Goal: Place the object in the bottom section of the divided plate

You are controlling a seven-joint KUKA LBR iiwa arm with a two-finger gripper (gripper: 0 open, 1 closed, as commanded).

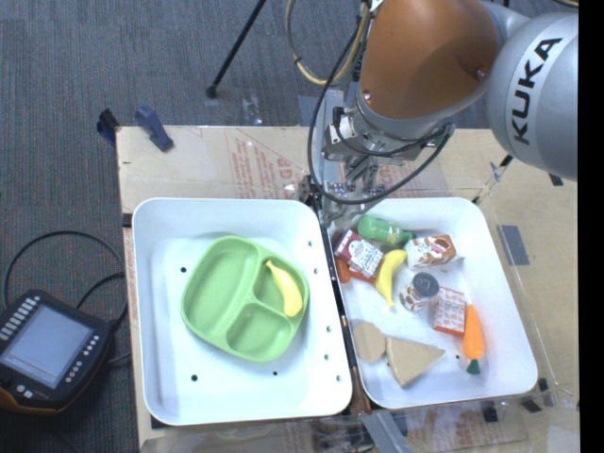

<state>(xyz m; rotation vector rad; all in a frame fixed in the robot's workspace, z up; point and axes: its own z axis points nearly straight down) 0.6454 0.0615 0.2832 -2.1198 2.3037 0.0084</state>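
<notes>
A green divided plate [223, 282] lies in the left bin [160, 366]. A yellow banana [285, 288] rests in the plate's right-hand section, while its bottom section [251, 331] and its large left section are bare. My gripper [361, 179] hangs under the orange-banded wrist, above the far left corner of the right bin [505, 347]. Nothing can be seen hanging from it. Just below it lie a green bottle [382, 229] and a red packet [359, 253].
The right bin also holds a second banana [390, 274], a pouch [431, 250], a small can [420, 291], a red carton [449, 311], a carrot [472, 336] and two bread slices [411, 357]. A teach pendant [47, 347] lies on the floor at left.
</notes>
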